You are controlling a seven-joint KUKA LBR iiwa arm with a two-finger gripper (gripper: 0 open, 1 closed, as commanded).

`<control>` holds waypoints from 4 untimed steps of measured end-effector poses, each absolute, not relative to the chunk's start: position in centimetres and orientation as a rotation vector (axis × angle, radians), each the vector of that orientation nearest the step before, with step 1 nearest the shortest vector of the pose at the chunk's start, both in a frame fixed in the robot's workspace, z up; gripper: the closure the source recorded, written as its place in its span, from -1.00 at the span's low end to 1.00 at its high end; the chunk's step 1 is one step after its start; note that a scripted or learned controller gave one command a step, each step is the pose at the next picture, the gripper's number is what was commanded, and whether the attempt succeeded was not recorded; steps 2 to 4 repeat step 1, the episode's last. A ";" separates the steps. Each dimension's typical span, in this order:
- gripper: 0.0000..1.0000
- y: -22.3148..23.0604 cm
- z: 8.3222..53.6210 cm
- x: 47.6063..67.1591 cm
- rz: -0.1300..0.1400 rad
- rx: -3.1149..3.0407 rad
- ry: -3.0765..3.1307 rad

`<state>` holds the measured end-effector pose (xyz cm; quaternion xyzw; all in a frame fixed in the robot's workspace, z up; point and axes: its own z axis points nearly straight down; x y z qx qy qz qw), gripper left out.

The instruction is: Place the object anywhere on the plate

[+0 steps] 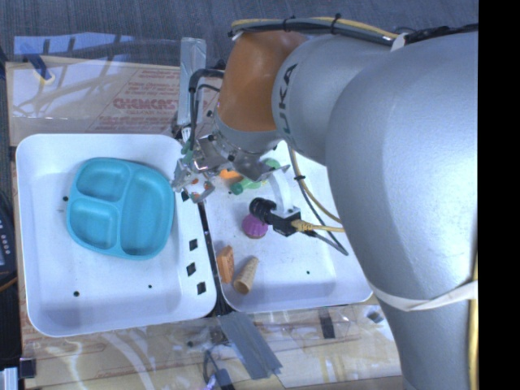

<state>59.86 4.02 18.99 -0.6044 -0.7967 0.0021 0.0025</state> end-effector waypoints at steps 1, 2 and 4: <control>-1.00 4.0 19.0 59.9 0.006 -1.897 -2.499; -1.00 4.0 19.0 59.9 0.006 -1.897 -2.499; -1.00 4.0 19.0 59.9 0.006 -1.897 -2.499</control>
